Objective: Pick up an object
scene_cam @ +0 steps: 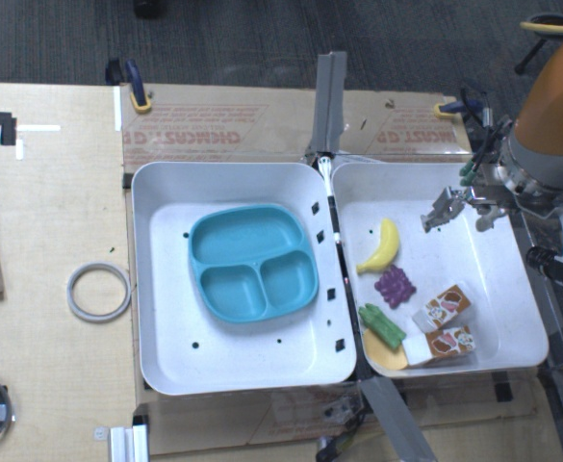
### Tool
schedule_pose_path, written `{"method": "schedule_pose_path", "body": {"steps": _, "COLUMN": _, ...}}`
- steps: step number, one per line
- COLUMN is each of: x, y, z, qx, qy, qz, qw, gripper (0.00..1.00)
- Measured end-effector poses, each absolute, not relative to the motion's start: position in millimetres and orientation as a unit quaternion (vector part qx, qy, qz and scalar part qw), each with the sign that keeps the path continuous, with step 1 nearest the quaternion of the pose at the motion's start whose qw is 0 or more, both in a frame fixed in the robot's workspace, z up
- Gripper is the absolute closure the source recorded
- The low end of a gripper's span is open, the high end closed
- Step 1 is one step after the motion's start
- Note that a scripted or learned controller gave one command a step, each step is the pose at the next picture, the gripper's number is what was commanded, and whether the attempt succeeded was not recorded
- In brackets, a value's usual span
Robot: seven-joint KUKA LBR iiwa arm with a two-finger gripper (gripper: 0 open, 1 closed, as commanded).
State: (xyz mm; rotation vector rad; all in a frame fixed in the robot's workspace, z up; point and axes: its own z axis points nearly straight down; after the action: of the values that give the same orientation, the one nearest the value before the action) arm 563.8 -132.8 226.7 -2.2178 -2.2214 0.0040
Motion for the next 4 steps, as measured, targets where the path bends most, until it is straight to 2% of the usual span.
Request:
{"method": "schedule_pose_path", "body": {"steps": 1, "x": 643.2, "y": -104, "z": 118, "qx": -0.613, "qy": -0.790, "qz": 0.0002, "qw": 0.000, "gripper": 0.00}}
{"method": "schedule_pose_path", "body": {"steps": 2, "x": 612.1, "y": -98, "z": 92, "qx": -0.561, "qy": -0.828, "qz": 0.0003, "qw": 0.000, "gripper": 0.00}}
{"method": "schedule_pose_path", "body": {"steps": 3, "x": 612.6, "y": -100, "z": 102, "qx": -0.563, "qy": -0.827, "qz": -0.0003, "qw": -0.001, "gripper": 1.00}}
{"method": "schedule_pose_path", "body": {"steps": 4, "x": 634.0, "y": -138, "z": 127, "qx": -0.537, "qy": -0.844, "qz": 0.0001, "qw": -0.001, "gripper": 1.00}}
